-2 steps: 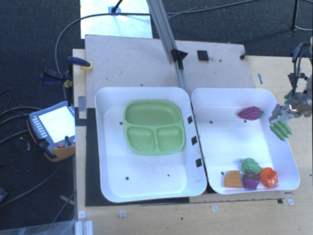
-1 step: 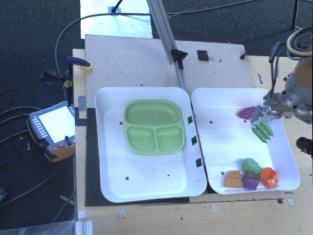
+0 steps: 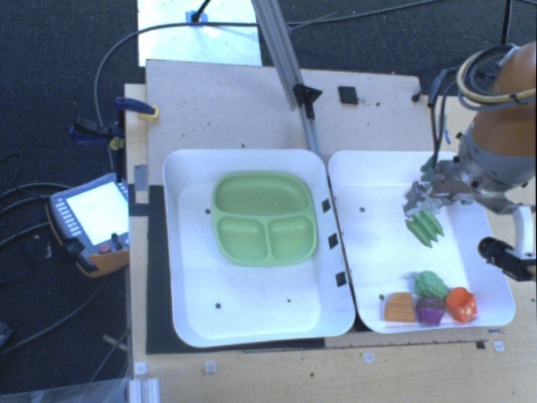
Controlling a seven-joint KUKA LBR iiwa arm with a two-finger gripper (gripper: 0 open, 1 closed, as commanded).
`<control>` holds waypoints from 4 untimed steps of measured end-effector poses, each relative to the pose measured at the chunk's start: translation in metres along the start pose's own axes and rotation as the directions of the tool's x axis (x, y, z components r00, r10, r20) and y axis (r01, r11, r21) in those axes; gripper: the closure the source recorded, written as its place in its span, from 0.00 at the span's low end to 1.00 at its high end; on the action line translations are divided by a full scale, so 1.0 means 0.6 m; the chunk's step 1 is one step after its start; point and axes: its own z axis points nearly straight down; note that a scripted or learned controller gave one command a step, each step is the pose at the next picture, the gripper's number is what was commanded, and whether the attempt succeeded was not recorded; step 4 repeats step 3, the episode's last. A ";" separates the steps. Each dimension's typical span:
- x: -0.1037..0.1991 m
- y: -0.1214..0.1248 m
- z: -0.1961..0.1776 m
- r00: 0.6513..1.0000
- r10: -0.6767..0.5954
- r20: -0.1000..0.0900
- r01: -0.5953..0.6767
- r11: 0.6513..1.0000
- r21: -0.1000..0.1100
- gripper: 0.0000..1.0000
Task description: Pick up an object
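- While the gripper [image 3: 426, 201] hangs over the right bin [image 3: 369, 225], the approach-and-grasp step is judged in hand; grip state cannot be told.
- Green bean bundle [image 3: 425, 227]: just below the gripper at 6 o'clock, touching or nearly so; the likely target.
- Next move: a straight descent and a closing around the bundle.
- Right bin, 5 o'clock corner: orange block [image 3: 399, 307], broccoli [image 3: 430, 285], purple piece [image 3: 430, 311], red-orange pepper [image 3: 461, 304], clustered.
- Left bin [image 3: 193, 250]: green divided plate [image 3: 265, 217], near centre.
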 end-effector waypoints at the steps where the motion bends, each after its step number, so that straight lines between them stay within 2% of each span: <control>1: 0.104 -0.006 0.011 1.000 -0.001 0.000 0.001 1.000 0.000 1.00; 3: 0.263 -0.009 0.015 1.000 0.000 0.000 0.000 1.000 0.000 1.00; 4: 0.263 -0.009 0.015 1.000 0.000 0.000 0.000 1.000 0.000 1.00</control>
